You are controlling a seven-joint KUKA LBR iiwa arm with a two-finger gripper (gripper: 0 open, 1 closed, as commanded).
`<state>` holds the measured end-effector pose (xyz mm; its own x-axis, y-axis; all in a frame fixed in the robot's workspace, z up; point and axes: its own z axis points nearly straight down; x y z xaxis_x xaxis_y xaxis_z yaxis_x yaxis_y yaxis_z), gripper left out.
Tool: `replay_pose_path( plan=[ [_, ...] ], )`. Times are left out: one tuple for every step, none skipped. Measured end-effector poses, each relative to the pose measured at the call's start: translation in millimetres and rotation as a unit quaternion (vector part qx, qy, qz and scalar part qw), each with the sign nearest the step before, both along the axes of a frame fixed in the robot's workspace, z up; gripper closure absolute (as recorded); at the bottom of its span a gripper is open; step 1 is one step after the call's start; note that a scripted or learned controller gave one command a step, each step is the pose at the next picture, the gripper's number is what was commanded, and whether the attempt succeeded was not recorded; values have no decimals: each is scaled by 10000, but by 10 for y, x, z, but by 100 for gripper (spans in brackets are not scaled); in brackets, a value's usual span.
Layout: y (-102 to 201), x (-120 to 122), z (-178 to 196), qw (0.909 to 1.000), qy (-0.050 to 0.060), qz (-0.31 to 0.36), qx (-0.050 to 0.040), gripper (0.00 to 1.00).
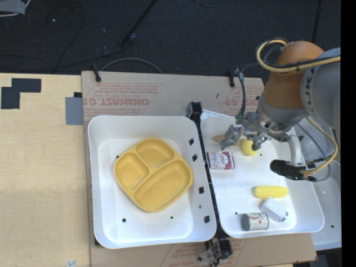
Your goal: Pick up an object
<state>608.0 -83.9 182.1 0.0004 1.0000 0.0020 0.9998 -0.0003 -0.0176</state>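
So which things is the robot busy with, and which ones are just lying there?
Busy with:
- gripper, open, fingers either side of the yellow ball
- yellow ball

Just lying there:
- yellow divided plate in the left bin
- pink packet
- corn cob
- small can
- white block

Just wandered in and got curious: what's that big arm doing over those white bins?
The robot arm's gripper hangs low in the right bin, open, its fingers on either side of a small yellow ball but not closed on it. A corn cob, a pink packet and a small can lie nearby. The left bin holds a yellow divided plate.
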Motion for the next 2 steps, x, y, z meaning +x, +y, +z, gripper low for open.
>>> replay_pose_path(
  plan=[
    [-2,31,79,10000,-68,7,-6,0],
    [-35,-74,-488,10000,-45,0,-5,0]
  ],
)
